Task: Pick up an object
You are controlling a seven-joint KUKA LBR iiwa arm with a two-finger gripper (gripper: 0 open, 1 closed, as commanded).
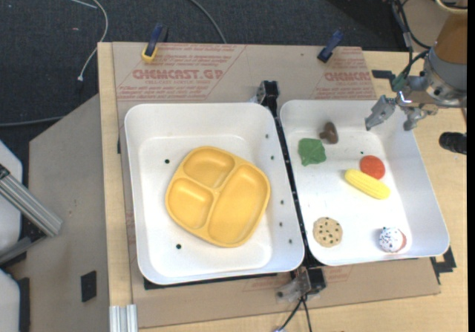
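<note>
Two shallow white plastic bins sit side by side on a tabletop (pixel 67 174) covered with printed cardboard, which blue clamps (pixel 154 41) pin down at the far edge so the setup stays put. The left bin (pixel 141 130) carries a yellow plastic plate with three compartments (pixel 217 194), lying flat near its middle with nothing in it, which suggests it serves as a place to set things down. The right bin (pixel 427 197) collects the loose pieces the arm may choose from: a small brown lump (pixel 329 131) at the far side, a green leafy toy vegetable (pixel 312 151) just beside it, a red-orange round toy tomato (pixel 372 166) touching or nearly touching a yellow toy corn cob (pixel 367 183), a round chocolate-chip cookie (pixel 327 232) at the near left, and a small white speckled ball-like piece (pixel 390 238) at the near right. They lie spread apart, apart from the tomato and corn, which leaves room for fingers to come down around most of them. The gripper (pixel 395 113) hangs above the far right part of the right bin, its two fingers spread wide with nothing between them, on the grey arm with its orange band (pixel 453 44) reaching in from the right. Judging by that stance, it is poised for a descent, and nothing is lifted yet; the brown lump and tomato lie nearest to it.
</note>
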